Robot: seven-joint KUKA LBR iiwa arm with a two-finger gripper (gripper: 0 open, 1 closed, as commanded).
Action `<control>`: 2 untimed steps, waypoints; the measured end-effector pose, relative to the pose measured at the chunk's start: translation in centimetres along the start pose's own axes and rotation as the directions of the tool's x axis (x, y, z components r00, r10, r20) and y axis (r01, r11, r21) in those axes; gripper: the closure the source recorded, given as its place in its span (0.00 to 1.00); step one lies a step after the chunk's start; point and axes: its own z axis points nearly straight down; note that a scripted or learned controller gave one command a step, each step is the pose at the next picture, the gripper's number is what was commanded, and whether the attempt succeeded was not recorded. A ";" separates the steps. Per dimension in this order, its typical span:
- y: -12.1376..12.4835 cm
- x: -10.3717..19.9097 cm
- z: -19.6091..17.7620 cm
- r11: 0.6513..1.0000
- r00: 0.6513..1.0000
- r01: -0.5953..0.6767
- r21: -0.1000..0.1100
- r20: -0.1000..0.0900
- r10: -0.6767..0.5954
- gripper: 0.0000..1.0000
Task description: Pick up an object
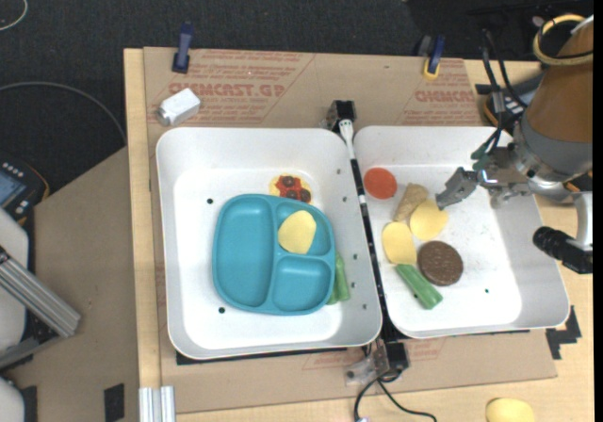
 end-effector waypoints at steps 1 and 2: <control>-0.1 4.4 -23.9 1.000 1.000 0.005 -0.024 0.003 -0.005 0.00; 2.3 -3.2 -33.8 1.000 1.000 -0.006 -0.018 0.009 0.006 0.00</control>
